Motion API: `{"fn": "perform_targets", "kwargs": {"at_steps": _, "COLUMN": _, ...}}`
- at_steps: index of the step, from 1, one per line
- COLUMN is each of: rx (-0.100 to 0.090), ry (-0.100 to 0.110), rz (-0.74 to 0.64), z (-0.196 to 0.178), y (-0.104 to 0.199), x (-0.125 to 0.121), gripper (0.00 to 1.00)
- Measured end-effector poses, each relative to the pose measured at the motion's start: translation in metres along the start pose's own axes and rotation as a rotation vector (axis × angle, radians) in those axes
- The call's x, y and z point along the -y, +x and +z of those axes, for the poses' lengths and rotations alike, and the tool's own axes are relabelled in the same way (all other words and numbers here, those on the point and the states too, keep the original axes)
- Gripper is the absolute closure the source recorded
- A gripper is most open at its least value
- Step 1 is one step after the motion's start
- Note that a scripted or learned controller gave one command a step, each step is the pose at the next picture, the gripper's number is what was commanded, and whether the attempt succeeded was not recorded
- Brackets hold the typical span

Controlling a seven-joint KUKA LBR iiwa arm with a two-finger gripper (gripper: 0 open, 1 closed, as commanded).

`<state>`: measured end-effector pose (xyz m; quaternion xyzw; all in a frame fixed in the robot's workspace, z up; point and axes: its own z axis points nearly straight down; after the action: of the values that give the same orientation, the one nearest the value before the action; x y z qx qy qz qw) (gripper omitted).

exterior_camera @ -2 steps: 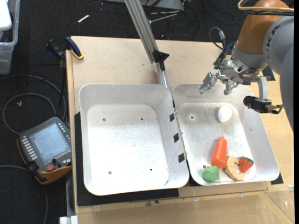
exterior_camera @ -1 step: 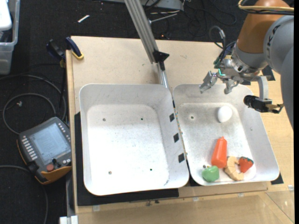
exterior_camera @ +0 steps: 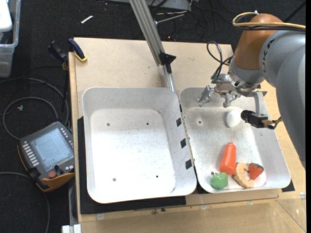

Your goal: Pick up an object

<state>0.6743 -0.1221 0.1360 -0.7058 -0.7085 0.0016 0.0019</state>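
Wooden bench [exterior_camera: 121, 62] carries your two bins; over the right bin [exterior_camera: 272, 149], gripper [exterior_camera: 217, 100] fingers spread, holding nothing.

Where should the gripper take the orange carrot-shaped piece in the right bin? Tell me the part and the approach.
Grip the orange carrot-shaped piece across its midsection, coming straight down. It lies flat, long axis running near to far, with bare floor on its left. Avoid its near end, where the green piece and tan piece crowd it.
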Motion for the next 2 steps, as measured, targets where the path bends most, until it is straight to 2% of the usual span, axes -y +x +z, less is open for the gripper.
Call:
{"fn": "perform_targets", "kwargs": {"at_steps": 1, "rx": 0.001, "ry": -0.002, "rz": 0.000, "z": 0.044, "y": 0.001, "x": 0.000, "gripper": 0.00}}
{"fn": "perform_targets", "kwargs": {"at_steps": 2, "rx": 0.002, "ry": -0.007, "rz": -0.001, "z": 0.030, "y": 0.001, "x": -0.001, "gripper": 1.00}}
